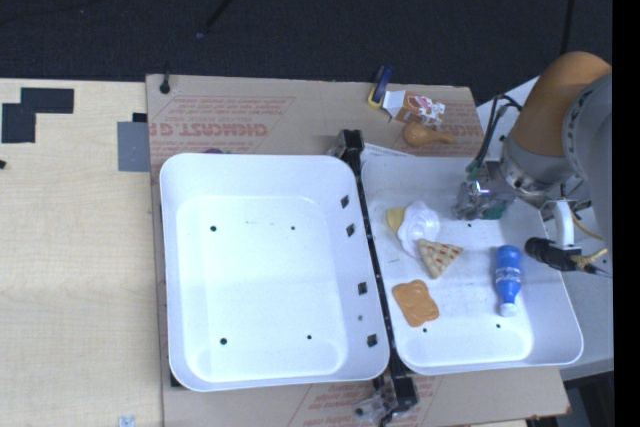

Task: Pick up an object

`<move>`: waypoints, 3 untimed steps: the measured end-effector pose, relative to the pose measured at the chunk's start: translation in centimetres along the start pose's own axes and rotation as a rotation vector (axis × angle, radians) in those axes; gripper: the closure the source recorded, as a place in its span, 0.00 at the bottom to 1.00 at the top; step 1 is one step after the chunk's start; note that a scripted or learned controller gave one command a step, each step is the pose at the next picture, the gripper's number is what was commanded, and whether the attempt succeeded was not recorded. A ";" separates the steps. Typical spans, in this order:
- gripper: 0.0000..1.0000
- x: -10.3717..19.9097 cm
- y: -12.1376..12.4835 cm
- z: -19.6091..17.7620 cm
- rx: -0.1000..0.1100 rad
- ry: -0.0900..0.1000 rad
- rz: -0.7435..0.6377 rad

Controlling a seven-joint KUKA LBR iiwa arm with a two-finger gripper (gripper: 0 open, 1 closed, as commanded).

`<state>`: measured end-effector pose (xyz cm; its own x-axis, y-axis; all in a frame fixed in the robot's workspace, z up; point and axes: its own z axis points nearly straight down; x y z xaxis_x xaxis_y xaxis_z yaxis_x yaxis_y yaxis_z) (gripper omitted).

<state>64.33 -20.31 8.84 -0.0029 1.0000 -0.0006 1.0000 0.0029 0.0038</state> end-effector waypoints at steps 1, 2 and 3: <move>1.00 3.3 -7.0 0.1 0.009 0.003 0.005; 1.00 3.2 -1.8 0.0 0.002 0.000 0.001; 1.00 2.0 -7.3 0.1 0.008 0.002 0.006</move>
<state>57.07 -18.33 8.76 0.0026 1.0000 0.0012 1.0000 -0.0026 -0.0044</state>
